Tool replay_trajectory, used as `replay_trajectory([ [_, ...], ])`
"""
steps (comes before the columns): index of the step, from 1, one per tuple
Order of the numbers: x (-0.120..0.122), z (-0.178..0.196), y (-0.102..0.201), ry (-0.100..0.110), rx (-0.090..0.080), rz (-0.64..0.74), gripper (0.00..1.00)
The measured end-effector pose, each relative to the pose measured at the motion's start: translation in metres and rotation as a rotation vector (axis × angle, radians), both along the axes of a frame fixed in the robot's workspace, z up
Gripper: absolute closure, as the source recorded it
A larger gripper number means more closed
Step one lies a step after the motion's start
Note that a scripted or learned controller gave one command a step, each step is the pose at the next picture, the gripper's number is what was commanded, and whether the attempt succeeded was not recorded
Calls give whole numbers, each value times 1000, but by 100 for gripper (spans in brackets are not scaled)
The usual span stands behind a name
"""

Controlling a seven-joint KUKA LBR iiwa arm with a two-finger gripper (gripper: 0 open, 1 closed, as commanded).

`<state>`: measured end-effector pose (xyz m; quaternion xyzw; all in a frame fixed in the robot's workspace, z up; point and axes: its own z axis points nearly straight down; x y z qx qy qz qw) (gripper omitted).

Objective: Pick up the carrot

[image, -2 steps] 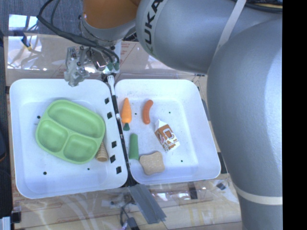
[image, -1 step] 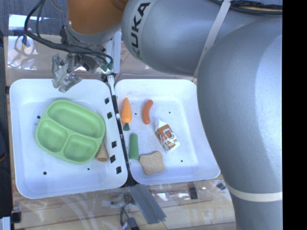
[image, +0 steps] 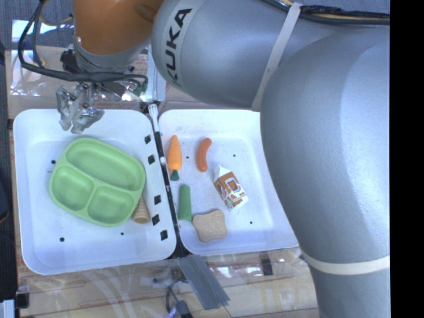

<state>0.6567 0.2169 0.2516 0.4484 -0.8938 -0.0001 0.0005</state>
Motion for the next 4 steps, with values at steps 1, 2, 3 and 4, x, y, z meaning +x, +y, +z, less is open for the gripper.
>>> replay_trajectory([
  [1, 0, 22, -5, -7, 3, -39, 100],
  [2, -35, 49, -13, -2, 1, 377, 100],
  [3, -28, 11, -4, 3, 3, 931, 100],
  [4, 0, -12, 1, -1, 4, 932, 100],
])
